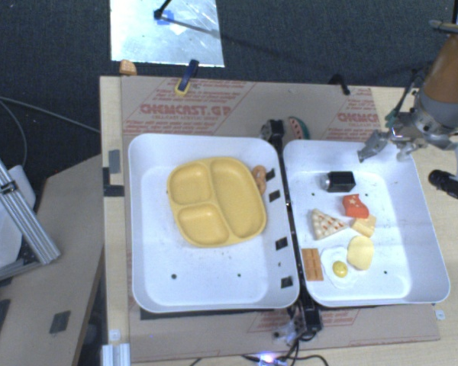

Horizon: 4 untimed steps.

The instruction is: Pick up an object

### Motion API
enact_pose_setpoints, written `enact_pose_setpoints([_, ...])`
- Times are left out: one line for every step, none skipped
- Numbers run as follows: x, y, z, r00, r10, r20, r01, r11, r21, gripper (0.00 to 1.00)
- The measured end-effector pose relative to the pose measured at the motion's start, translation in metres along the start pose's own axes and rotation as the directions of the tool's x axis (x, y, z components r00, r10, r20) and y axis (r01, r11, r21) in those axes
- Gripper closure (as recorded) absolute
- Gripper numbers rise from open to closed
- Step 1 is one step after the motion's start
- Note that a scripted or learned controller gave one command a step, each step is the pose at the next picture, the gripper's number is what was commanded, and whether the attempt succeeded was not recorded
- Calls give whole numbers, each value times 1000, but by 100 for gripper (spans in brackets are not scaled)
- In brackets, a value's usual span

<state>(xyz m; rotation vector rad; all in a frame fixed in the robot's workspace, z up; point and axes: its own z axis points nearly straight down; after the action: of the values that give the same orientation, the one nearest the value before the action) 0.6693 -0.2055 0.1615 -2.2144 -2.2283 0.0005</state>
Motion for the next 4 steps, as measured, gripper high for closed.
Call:
enact_pose_setpoints([15,0,56,1000,3,7,-3,1000,-22,0])
enact_pose_setpoints([66,2,76,1000,-2,-1,2,1000,-5,0])
enact_pose_setpoints([47,-101,77,1000,10,-1,-10,1000,6,0])
enact_pose_setpoints([48,-95,65,1000,5,0,-5,1000,-5,100])
